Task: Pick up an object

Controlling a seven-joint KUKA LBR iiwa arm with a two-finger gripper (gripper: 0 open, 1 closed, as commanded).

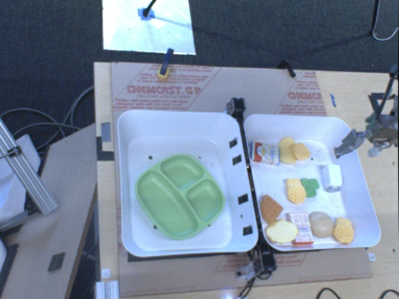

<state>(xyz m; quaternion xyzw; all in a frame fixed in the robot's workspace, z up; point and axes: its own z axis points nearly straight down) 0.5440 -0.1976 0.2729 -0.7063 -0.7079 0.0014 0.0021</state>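
Observation:
The right bin [355, 136] holds several toy food pieces. Among them are a white block [333, 176], a green piece [310, 185], a yellow ridged piece [296, 190] and a red-and-white carton [265, 153]. Two yellow rounds [293, 150] lie at the back. An orange wedge [270, 208], a yellow bun [282, 232], a beige ball [321, 224] and a yellow waffle [343, 230] lie along the front. My gripper [361, 147] hangs over the bin's far right rim, above and right of the white block. It is open, and nothing is between its fingers.
The left bin [131, 129] holds a green divided plate [179, 195]. A black divider with clips [244, 179] runs between the bins. A red-and-white packet [300, 224] lies between the bun and the ball. Cables hang at the upper right.

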